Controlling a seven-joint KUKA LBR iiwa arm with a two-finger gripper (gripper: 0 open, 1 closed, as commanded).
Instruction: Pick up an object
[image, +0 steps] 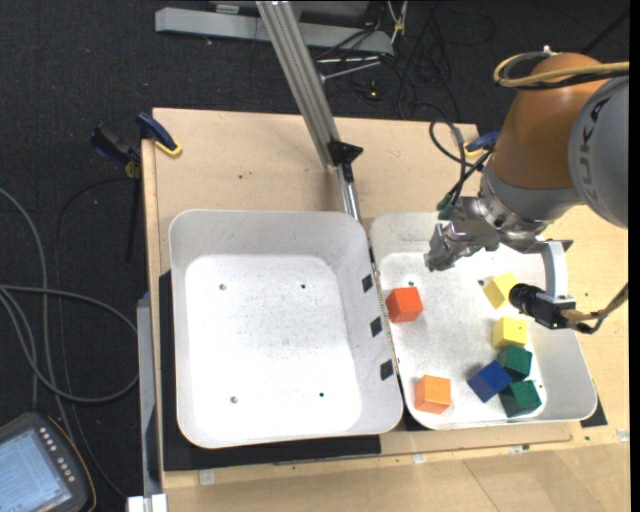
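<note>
Left white bin (200, 240) at centre frame; right white bin (575, 390) holding orange (404, 303), yellow (510, 330), blue (490, 381), green (520, 397) cubes. Gripper (443, 252) upper right, above orange cube; opening impossible to tell. Partial "KUKA" lettering on arm (560, 130).

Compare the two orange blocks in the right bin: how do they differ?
The upper orange block is a deeper red-orange; the lower orange block is paler. The upper one lies near the bin's left wall, close below the gripper; the lower one sits by the front rim, near the blue block. Both are small cubes lying free in the right bin.
</note>
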